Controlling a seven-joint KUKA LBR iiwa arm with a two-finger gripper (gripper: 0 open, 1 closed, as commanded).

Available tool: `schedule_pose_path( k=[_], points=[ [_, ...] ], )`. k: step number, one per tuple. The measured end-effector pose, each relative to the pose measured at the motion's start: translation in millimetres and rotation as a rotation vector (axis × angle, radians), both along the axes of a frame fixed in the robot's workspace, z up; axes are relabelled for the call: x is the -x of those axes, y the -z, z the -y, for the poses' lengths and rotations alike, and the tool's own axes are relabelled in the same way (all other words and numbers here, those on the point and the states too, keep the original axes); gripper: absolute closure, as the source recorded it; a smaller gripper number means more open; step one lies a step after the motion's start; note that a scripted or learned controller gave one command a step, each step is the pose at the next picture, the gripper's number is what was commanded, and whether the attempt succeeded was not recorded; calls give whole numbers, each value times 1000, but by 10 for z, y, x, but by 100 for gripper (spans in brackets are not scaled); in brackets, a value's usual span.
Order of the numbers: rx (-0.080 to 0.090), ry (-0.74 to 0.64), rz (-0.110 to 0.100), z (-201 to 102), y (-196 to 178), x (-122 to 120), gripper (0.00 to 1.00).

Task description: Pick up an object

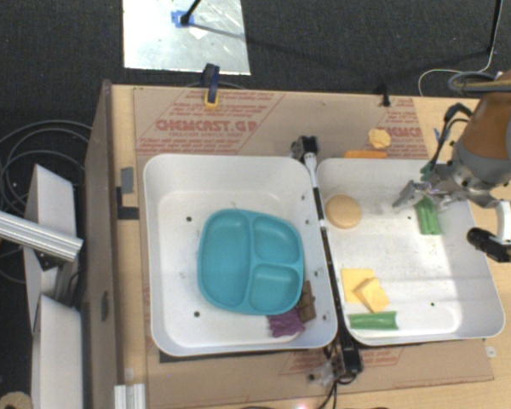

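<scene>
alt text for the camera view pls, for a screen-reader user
The gripper sits low over a green piece at the far right of the right bin, which also holds a tan round, yellow blocks and a green stick. The left bin holds a teal divided plate with purple and brown bits at its near edge.

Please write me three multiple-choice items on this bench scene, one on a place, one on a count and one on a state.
1. Where does the teal divided plate lie?
A. left bin
B. right bin
C. on the cardboard

2. How many green pieces lie in the right bin?
A. none
B. two
C. four

3. How does the plate lie?
A. on edge
B. upside down
C. flat, compartments up

Answers:
1 A, the teal divided plate rests on the floor of the left bin.
2 B, one green piece lies by the gripper, another at the near wall of the right bin.
3 C, its three compartments face the camera.
</scene>
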State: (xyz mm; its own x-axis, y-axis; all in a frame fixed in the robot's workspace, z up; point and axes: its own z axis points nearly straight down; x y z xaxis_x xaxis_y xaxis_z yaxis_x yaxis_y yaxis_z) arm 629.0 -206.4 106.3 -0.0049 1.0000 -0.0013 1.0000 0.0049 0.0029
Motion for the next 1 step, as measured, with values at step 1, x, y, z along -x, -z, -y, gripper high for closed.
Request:
schedule_pose_path(
  k=[1],
  points=[
    [0, 4, 2, 6, -466, 207, 0]
  ],
)
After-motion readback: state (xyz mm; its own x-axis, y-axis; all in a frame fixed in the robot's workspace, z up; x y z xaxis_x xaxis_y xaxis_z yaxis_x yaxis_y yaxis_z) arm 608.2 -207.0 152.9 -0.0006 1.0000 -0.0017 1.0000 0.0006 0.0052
